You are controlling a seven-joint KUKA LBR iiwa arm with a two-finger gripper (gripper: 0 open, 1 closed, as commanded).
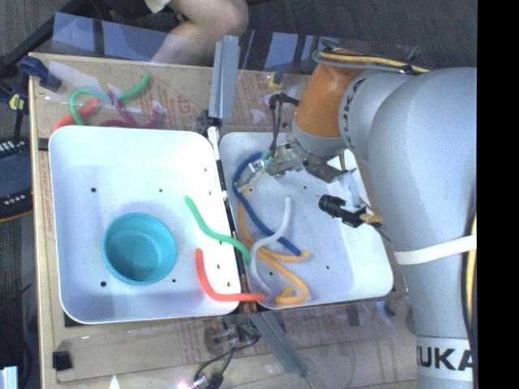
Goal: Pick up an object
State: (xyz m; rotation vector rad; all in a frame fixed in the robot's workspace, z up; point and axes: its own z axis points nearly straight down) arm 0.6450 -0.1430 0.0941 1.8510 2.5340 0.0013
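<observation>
**Arm reaching into the right bin for a noodle**

Big and grey, the robot arm (422,185) is filling the right side and bending down into the right bin (369,270). Its gripper (272,164) is hanging low at the far end of that bin, just by the top of a blue noodle (243,205). I cannot tell how the gripper is set, because it is small and blurry.

Lots of bendy noodles are lying in a heap in the right bin. A white noodle (280,225) is crossing over the blue one, and an orange noodle (288,282) is curling under them. A green noodle (212,229) and a red noodle (215,286) are draping over the wall between the two bins. A teal bowl (139,248) is sitting in the left bin (81,160).

Things could be going wrong here. The blue noodle is tangled with the others, so a pull may be dragging the whole heap up or letting it slip free. The gripper is also near the bin wall, so it may be bumping that instead
</observation>
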